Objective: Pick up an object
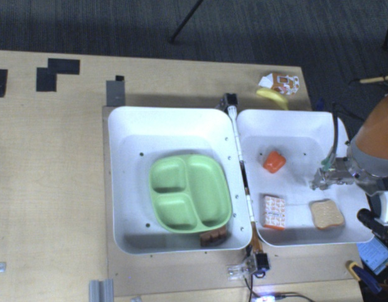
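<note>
Camera view: hand (324,180) hangs low over the right bin (295,123), near its right wall; can't tell if it is spread or pressed together, too small and blurred. Nothing seen between its tips. Candidates to pick: bread slice (326,214) just below the hand, orange block (274,162) to its left, patterned box (274,211) down-left of it. Further left, the left bin (128,168) holds a green divided tray (189,192) with a brown item (211,236) at its near edge. Progress: pick looks not yet done; descent, closing and lifting left. Bread slice seems the likeliest target.
</note>
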Robot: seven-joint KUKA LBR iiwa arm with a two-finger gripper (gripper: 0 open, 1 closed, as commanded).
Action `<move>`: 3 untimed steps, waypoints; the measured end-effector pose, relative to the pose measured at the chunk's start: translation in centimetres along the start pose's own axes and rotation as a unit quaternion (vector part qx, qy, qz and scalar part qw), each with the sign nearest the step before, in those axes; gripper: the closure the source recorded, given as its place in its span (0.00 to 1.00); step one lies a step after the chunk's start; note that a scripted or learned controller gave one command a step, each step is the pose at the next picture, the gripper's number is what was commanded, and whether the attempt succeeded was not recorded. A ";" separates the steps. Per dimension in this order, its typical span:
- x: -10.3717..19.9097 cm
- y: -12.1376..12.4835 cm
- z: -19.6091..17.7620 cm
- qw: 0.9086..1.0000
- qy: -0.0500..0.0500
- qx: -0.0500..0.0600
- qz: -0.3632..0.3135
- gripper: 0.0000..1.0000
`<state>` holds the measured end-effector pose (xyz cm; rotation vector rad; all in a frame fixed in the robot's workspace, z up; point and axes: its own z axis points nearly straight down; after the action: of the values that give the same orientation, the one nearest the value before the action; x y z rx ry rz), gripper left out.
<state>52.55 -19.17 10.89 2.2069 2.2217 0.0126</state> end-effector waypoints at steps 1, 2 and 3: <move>0.0 0.0 0.0 1.000 0.000 0.000 0.000 0.00; 4.8 -2.5 2.2 1.000 0.000 0.003 0.002 0.00; 4.8 -2.2 1.0 1.000 0.000 0.000 0.000 1.00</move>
<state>50.28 -14.35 9.82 2.2069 2.2203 0.0124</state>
